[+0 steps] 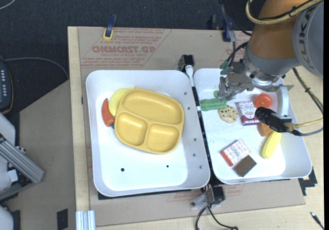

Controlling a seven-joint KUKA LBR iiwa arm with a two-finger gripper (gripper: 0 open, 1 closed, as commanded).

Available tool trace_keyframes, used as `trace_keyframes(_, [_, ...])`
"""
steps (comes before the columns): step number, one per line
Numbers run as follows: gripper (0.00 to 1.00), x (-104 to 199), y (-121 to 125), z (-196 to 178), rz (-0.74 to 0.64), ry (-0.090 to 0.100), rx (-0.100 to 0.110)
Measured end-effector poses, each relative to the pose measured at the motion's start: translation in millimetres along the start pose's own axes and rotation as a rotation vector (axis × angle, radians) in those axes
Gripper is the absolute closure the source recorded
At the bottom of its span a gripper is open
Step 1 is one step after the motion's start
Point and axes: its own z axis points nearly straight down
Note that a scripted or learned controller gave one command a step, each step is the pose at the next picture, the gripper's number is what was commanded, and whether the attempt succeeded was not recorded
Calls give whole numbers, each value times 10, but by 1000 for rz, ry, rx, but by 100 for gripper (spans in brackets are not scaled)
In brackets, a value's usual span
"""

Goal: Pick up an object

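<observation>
In the camera view, the gripper [224, 92] hangs low over the back left part of the right bin [288, 170], just above the right end of a green piece [212, 104]. This piece lies flat along the bin floor close to the dividing wall. Whether the gripper is set wide or narrow cannot be told from this slant, and nothing can be seen held in it.

The green piece seems the likeliest pick. It looks like a small moulded toy vegetable, so probably light, stiff and rather smooth, and not fragile. Its long, slim shape suggests closing across the narrow width near the middle. A grip at a tapering end could slip off or spin it against the wall.

The table [77, 121] carries two bins. The right bin holds:
- one green piece
- one round cookie [227, 114] just beside it
- two red-and-white packets, the upper packet [245, 112] and the lower packet [235, 152]
- one red ball [263, 100]
- one yellow fruit [271, 144]
- one brown block [245, 165] touching the lower packet

The left bin [133, 172] holds:
- one yellow divided tray [149, 121]
- one yellow piece [117, 98] partly hidden beneath the tray
- one red-orange piece [107, 113] at the tray's left edge
</observation>
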Motion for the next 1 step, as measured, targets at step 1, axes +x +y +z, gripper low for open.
trace_keyframes(1, [100,20,192,97,0,-2,-6])
